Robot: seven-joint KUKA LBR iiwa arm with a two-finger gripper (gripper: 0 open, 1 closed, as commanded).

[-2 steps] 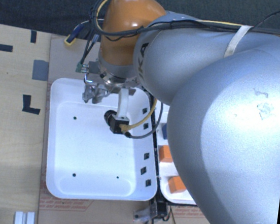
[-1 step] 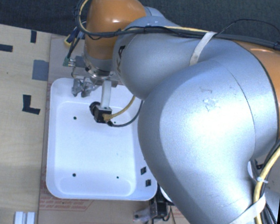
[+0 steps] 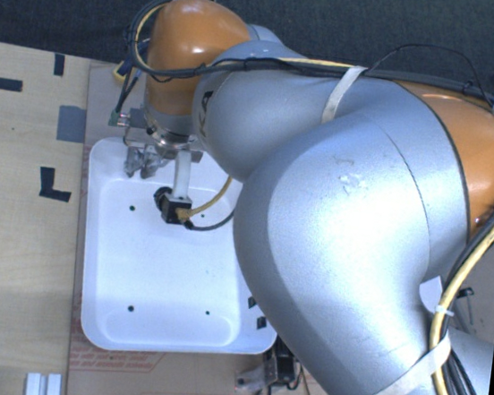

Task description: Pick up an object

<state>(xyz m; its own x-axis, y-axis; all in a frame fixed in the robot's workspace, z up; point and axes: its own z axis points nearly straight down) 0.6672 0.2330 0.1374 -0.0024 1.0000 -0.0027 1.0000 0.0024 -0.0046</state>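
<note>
Grey-and-orange arm (image 3: pixel 359 234) with its two-finger gripper (image 3: pixel 143 166) over the upper-left corner of the shallow white plastic bin (image 3: pixel 154 288).

From where I stood, the gripper hung low inside the bin, close to the rim. I could not tell how wide it was set or whether it held anything, nor where the object to be picked lay. A few small dark dots (image 3: pixel 130 308) marked the bin's floor. Black tape marks (image 3: pixel 50 184) lay on the pale wooden bench (image 3: pixel 6 242) left of the bin.
</note>
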